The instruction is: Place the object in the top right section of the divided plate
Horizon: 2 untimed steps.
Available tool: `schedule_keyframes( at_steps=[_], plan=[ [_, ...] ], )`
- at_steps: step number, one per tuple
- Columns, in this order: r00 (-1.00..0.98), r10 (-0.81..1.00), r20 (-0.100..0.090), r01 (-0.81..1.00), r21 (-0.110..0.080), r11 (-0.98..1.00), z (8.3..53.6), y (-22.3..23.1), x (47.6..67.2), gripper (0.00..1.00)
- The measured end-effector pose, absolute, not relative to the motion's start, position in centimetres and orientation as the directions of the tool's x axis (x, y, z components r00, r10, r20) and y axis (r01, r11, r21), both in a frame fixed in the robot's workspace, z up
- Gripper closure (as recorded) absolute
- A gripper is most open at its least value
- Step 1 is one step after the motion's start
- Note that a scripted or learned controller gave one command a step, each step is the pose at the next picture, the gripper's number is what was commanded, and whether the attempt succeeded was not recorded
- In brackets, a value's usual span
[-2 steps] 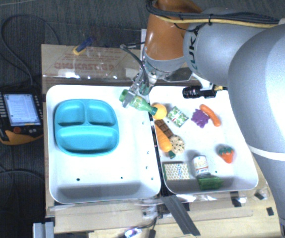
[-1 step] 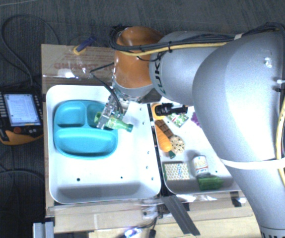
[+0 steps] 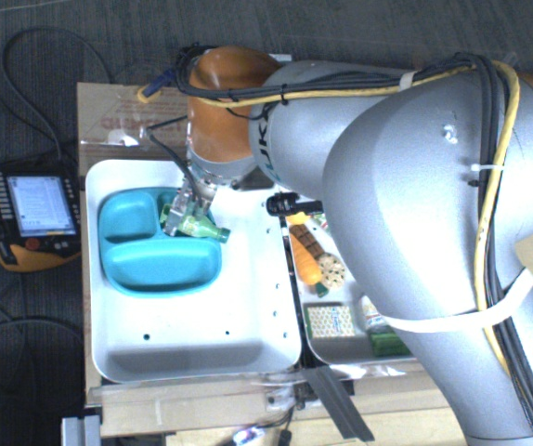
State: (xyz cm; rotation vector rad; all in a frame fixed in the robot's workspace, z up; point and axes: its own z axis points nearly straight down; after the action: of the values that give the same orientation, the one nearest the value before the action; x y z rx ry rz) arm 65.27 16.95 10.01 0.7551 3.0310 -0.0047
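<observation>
Bins come first: the right bin [image 3: 315,342], nearer the arm, holds a jumble of small items, an orange piece [image 3: 306,266] among them. The left bin [image 3: 201,342] carries the blue divided plate [image 3: 155,266]. At the plate's top right section the gripper [image 3: 190,208] appears closed on a green object [image 3: 195,222], low over that compartment. Placing looks to be the step in hand; next it must release cleanly, then lift clear.

The bench [image 3: 99,100] bears 2 white bins, the left bin [image 3: 192,333] and the right bin [image 3: 341,347], side by side.
</observation>
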Motion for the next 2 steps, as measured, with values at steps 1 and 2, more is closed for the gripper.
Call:
schedule_keyframes(
  at_steps=[1, 2],
  plan=[
    [-0.871, 0.49, -0.027, 0.491, -0.009, 0.871, 9.87, 17.59, 65.82, 1.0],
    [-0.872, 0.489, -0.031, 0.489, -0.013, 0.872, 9.84, 17.79, 65.96, 1.0]
  ],
)
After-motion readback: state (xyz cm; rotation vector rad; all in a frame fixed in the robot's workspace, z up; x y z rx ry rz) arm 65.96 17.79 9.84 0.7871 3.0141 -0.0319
